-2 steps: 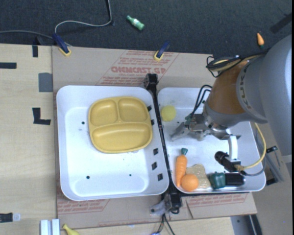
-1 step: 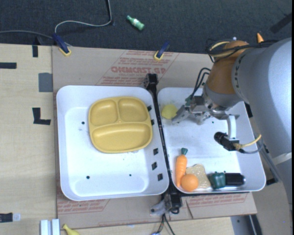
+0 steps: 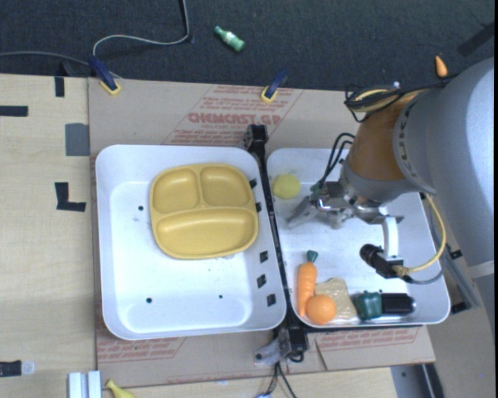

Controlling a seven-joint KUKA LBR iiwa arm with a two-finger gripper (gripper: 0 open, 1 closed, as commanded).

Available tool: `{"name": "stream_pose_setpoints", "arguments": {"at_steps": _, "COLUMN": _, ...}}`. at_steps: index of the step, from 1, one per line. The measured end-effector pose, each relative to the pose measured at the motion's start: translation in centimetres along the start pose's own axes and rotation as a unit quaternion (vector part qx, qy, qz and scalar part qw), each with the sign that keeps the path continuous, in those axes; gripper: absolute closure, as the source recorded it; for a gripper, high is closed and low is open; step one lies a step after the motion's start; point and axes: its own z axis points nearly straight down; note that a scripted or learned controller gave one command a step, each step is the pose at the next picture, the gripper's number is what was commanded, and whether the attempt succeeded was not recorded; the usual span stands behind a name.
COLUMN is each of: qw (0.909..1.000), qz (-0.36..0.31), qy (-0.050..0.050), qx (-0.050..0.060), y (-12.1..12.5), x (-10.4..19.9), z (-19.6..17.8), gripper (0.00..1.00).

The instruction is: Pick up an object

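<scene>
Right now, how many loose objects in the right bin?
5 visible in the right bin: yellow ball at the far left corner; carrot, orange ball, pale lumpy item and dark green-black object along the near edge. The arm may hide more.

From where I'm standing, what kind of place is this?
Probably a robotics lab's test bench, not a kitchen. A grey arm reaches over two white bins set on cardboard. One bin holds a yellow divided plate, the other a toy carrot.
</scene>
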Motion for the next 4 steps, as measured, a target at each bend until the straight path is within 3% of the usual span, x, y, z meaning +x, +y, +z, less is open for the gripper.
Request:
{"name": "stream_pose_setpoints", "arguments": {"at_steps": 1, "qw": 1.0, "qz": -0.001, "qy": 0.0, "qx": 0.0, "y": 4.9, "x": 0.0, "z": 0.1, "gripper": 0.0}}
{"name": "stream_pose_setpoints", "arguments": {"at_steps": 2, "qw": 1.0, "qz": -0.001, "qy": 0.001, "qx": 0.001, "y": 6.5, "x": 0.3, "z": 0.1, "gripper": 0.0}}
{"name": "stream_pose_setpoints", "arguments": {"at_steps": 3, "qw": 1.0, "qz": -0.001, "qy": 0.0, "qx": 0.001, "y": 6.6, "x": 0.2, "z": -0.9, "gripper": 1.0}}
{"name": "stream_pose_setpoints", "arguments": {"at_steps": 4, "qw": 1.0, "qz": -0.001, "qy": 0.0, "qx": 0.001, "y": -1.2, "x": 2.7, "z": -15.9, "gripper": 1.0}}
